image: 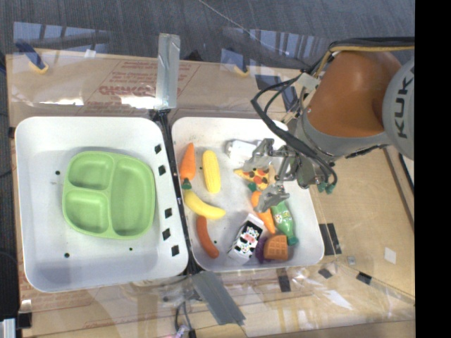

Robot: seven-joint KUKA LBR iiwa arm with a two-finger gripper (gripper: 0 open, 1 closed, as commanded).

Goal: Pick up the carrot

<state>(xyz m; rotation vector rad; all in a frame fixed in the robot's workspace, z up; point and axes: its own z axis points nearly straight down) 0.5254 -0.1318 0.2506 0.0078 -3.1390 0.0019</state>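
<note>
The carrot (pixel 187 162), orange with a green stub at its near end, lies along the left wall of the right bin (pixel 310 248). My gripper (pixel 268 174) hangs over the middle-right of that bin, well to the right of the carrot. Its two metal fingers (pixel 263 151) are spread apart, so it is open, and they straddle a pizza-slice toy (pixel 251 177) beneath them. Nothing is gripped. The yellow corn cob (pixel 211 171) lies between the carrot and the gripper.
A banana (pixel 203 206), a red sausage (pixel 206 236), a milk carton (pixel 247 239), a green bottle (pixel 284 218) and a brown waffle toy (pixel 277 247) crowd the near half of the right bin. The left bin (pixel 35 259) holds a green divided plate (pixel 109 194).
</note>
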